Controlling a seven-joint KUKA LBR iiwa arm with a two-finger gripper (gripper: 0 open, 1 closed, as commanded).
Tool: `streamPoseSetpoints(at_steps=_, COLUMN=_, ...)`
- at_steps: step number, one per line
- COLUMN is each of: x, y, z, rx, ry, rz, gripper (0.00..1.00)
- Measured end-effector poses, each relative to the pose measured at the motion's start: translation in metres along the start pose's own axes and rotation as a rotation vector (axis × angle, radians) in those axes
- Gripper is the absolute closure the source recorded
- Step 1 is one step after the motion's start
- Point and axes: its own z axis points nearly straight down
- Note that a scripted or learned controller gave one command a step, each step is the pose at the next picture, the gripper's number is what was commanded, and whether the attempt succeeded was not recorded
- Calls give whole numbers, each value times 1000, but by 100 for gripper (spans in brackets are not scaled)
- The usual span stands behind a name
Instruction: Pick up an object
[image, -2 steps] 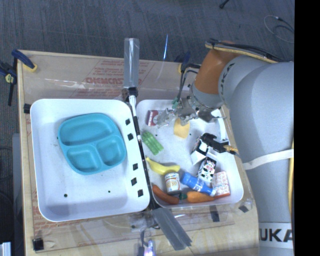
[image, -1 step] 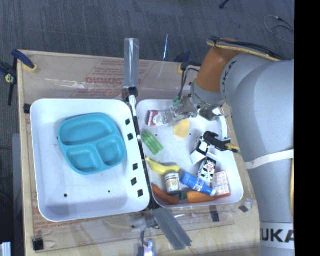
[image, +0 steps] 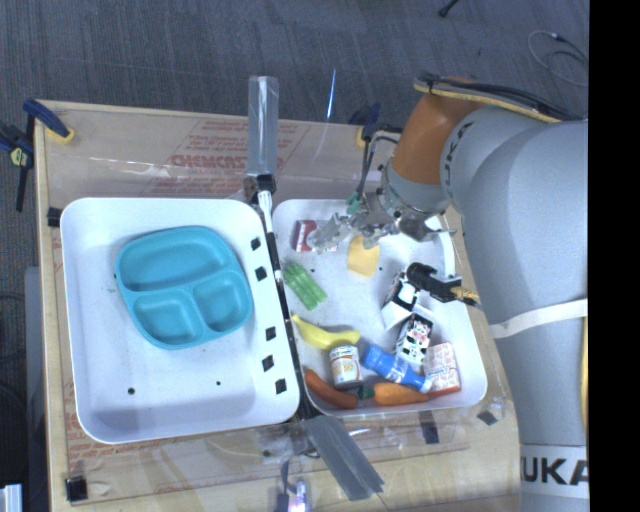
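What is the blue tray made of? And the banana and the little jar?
The blue tray looks like smooth molded plastic: one even colour, rounded compartments, soft sheen. The banana seems to be toy plastic, since its yellow is flat and unmarked, though I can't be sure. The little jar has a pale lid and paper-like label; glass or plastic, too small to tell.

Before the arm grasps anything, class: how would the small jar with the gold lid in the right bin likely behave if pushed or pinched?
The jar looks rigid, so it should not deform. Its rounded sides may slip between flat fingers. Standing upright beside the banana and carrot, it could tip and then roll if nudged.
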Motion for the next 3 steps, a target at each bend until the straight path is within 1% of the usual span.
streamPoseSetpoints(at_steps=1, x=34, y=2, z=19, rx=-4, ry=-1, rz=-49, gripper=0)
streamPoseSetpoints(at_steps=2, x=34, y=2, z=10, rx=-2, ry=-2, rz=-53, gripper=100)
streamPoseSetpoints(at_steps=3, x=30, y=2, z=7, rx=-3, ry=-9, rz=-50, gripper=0)
